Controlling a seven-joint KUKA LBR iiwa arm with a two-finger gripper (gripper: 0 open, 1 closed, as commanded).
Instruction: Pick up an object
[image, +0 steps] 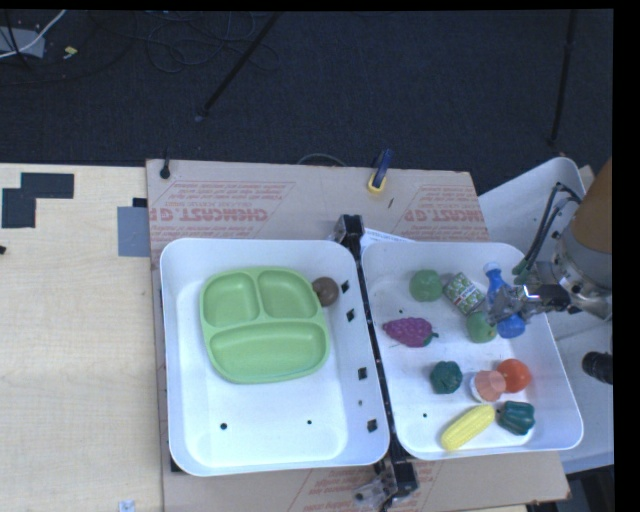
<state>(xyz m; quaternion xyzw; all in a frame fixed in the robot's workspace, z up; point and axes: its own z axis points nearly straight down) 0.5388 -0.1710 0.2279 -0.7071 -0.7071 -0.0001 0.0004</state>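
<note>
Looking down from the camera view, you have two bins. Left bin (190, 420): green divided plate (265, 325), brown ball (325, 291) touching its upper right corner. Right bin (560, 420): purple grapes (408, 331), green round piece (426, 285), can (463, 293), dark green pieces (446, 377), corn (467, 427), orange fruit (514, 375). Gripper (512, 300) sits over blue items (503, 305) near the right wall; whether it is closed you cannot tell.
</note>
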